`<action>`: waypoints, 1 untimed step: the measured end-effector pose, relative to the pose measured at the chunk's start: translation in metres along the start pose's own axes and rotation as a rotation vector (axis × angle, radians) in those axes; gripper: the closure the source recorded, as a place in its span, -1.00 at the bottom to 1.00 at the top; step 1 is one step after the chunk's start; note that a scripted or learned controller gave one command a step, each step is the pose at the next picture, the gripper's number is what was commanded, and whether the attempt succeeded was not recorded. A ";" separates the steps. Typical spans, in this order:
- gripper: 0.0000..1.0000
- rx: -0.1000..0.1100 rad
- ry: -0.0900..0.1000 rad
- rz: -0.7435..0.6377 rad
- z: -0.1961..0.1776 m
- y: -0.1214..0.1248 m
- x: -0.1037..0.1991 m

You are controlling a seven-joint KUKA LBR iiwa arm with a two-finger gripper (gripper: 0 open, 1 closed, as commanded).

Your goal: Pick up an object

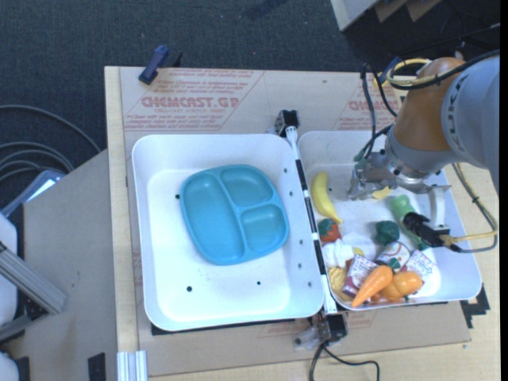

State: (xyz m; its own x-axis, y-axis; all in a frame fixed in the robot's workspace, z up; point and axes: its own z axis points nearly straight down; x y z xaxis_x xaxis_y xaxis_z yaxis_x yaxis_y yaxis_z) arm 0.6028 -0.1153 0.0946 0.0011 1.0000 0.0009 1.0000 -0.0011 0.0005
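**Arm lowered into the right bin, above the toy food**

The arm point(444, 109) is seen reaching in from the right, its orange band above the wrist, with the gripper point(367, 182) lowered into the upper part of the right bin point(337, 145). Whether anything is gripped cannot be told, since the gripper's tip is small and partly hidden by the wrist.

A yellow banana point(321, 197) is laid just to the left of the gripper, close to the divider between the bins. A green piece point(399, 205) is found just to the right of the gripper, below the wrist. A small red and green item point(329, 230) is placed below the banana. A dark green item point(387, 232) is seen near the middle of the bin. An orange carrot point(371, 285) is laid at a slant in the lower part of the bin, touching an orange fruit point(406, 282) and some small packets point(359, 270) piled around it.

The left bin point(155, 213) is occupied by a blue divided plate point(234, 213), set near its middle. A blue clamp point(154, 64) is seen at the far left corner of the bench point(238, 101).
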 end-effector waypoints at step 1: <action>-1.00 0.000 0.000 0.000 0.000 0.000 0.000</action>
State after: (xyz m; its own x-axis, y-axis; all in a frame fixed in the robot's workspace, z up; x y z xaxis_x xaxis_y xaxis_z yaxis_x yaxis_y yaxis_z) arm 0.6027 -0.1153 0.0945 0.0009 1.0000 0.0009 1.0000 -0.0009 0.0002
